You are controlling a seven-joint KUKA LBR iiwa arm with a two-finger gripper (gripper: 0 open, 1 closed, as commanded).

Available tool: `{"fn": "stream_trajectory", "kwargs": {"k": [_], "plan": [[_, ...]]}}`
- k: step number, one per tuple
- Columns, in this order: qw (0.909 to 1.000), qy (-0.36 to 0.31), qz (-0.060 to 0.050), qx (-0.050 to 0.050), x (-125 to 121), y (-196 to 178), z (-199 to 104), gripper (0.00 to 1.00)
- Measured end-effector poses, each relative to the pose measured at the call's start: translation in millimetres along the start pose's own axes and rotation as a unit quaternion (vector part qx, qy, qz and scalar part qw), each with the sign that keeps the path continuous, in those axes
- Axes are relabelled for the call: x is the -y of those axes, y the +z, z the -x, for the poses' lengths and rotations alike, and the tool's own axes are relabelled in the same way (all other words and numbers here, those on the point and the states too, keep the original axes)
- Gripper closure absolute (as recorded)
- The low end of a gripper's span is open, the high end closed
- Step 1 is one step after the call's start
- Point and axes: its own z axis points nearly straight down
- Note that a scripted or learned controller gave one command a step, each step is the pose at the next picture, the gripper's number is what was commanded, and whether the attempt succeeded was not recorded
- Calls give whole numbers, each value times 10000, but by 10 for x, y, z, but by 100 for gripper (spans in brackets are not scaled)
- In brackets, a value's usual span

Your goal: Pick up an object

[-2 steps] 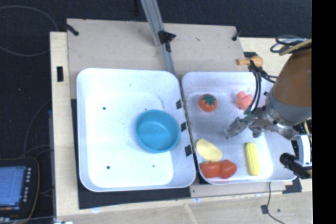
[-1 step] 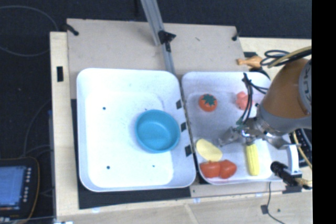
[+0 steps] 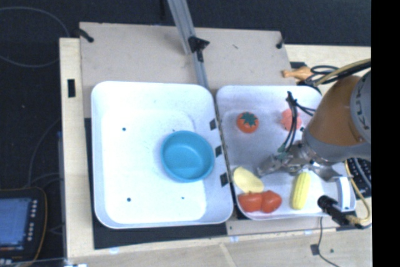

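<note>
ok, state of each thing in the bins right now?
bowl: upright, alone in left bin.
tomato: loose, right bin, stem up.
lemon: lying at the right bin's near left, touching the red pepper.
red pepper: lying against the near wall.
corn: lying loose, ungrasped.
pincer: low over right bin, beside lemon.

My claw (image 3: 273, 164) looks like dull grey metal. Both bins (image 3: 150, 97) are smooth white plastic with a soft sheen, and the blue bowl (image 3: 186, 156) is glossy plastic. The toy tomato (image 3: 247, 122) and corn (image 3: 300, 189) look smooth, the bench (image 3: 144, 50) matt board.
</note>
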Motion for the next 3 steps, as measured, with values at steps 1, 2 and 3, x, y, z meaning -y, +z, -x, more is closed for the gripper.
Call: {"fn": "stream_trajectory", "kwargs": {"k": [1, 2, 3], "plan": [[10000, 41, 43, -1, -24, -137, 9, 100], [10000, -38, 40, -4, -19, -675, -82, 100], [10000, -39, 64, 3, -20, -1324, -8, 100]]}}
